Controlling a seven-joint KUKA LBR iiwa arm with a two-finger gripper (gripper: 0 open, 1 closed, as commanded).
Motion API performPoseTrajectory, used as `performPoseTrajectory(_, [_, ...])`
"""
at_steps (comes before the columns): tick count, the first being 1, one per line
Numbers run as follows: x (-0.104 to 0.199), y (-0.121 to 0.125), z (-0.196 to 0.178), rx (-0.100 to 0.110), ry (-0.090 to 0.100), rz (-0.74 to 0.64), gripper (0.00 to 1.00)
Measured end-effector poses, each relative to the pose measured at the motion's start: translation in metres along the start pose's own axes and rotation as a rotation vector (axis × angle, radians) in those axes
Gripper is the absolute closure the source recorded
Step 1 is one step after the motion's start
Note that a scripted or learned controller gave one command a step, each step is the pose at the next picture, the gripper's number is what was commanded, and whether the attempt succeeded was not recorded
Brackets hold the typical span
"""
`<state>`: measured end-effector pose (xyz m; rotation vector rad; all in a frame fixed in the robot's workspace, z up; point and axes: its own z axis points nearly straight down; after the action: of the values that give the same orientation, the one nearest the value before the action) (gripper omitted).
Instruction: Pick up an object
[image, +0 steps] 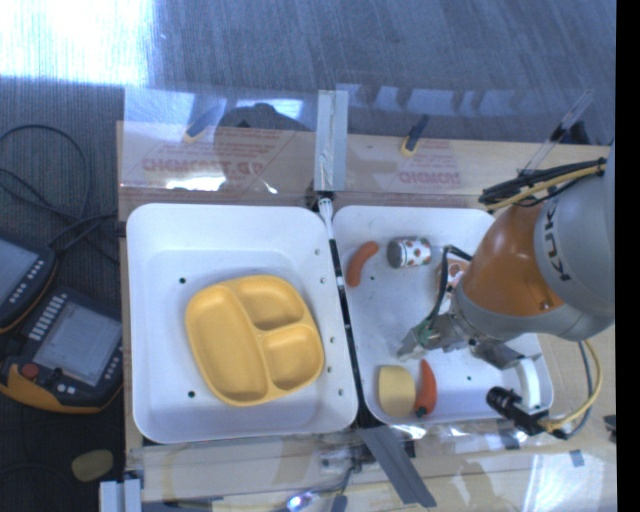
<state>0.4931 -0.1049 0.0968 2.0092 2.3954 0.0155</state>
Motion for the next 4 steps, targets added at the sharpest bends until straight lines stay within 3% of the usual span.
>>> performPoseTrajectory(1, [0.0039, -0.0012, 0.0059, 0.0, 0.0, 0.125, 1.0])
performPoseTrajectory(4, [0.0057, -0.001, 0.0062, -0.001, -0.006, 0.078, 1.0])
